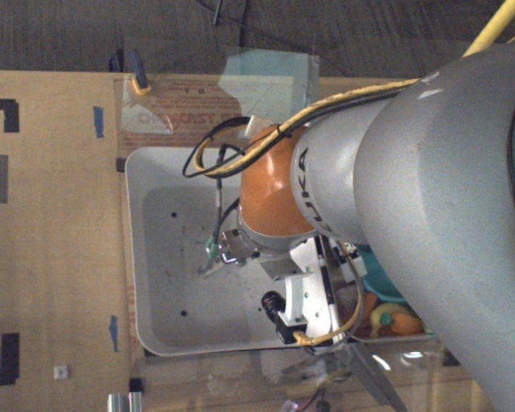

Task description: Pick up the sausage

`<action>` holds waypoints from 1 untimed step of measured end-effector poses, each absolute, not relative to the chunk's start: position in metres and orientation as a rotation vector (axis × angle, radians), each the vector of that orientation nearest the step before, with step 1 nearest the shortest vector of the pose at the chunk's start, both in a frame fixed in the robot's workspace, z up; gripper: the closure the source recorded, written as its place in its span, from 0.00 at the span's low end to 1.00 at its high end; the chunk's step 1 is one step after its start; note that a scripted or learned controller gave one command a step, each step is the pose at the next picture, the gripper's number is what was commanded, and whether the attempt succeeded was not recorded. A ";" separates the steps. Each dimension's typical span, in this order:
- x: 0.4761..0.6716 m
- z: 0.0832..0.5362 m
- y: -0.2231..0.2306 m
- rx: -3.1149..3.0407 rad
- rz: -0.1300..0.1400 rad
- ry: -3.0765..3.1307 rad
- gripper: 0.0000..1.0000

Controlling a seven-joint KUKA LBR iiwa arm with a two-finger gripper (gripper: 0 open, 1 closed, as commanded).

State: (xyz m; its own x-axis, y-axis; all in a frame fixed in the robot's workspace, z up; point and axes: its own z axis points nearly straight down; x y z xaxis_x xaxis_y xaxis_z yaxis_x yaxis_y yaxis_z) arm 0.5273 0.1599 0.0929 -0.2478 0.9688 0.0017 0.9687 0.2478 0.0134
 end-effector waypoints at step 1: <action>0.527 0.093 0.125 1.878 0.026 2.505 0.00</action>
